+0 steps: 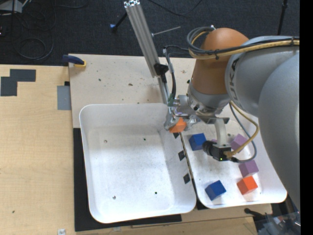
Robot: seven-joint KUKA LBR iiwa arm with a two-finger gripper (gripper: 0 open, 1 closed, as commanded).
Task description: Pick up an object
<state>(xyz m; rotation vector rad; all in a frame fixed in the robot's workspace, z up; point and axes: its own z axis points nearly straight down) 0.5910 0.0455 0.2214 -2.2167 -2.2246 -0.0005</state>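
Two white bins sit side by side on the bench as the grey arm (254, 92), reaching in from the right, hangs its gripper (176, 120) over the wall between them. We see an orange block (178, 126) at the gripper's tip, seemingly pinched between its fingers and lifted clear of the bin floor, though the slanted view leaves us unable to rule out that it merely rests against them. We judge the pick to be made and the lift under way, the block poised just above the dividing rim. Behind the gripper, on the arm's side, the right bin (274, 195) holds what is left: a blue cube (197, 141) close beneath the tool, a second blue cube (215, 189) farther toward the near edge, two purple cubes (248, 167) under the arm's cables, and an orange-red cube (248, 184) beside them. Ahead of the gripper lies the left bin (93, 131), its floor speckled with small dark flecks. We think the next move calls for a steady rise with the grip unchanged, keeping the block clear of the rim and of the slanted metal rail (146, 38) that stands just beyond the tool.
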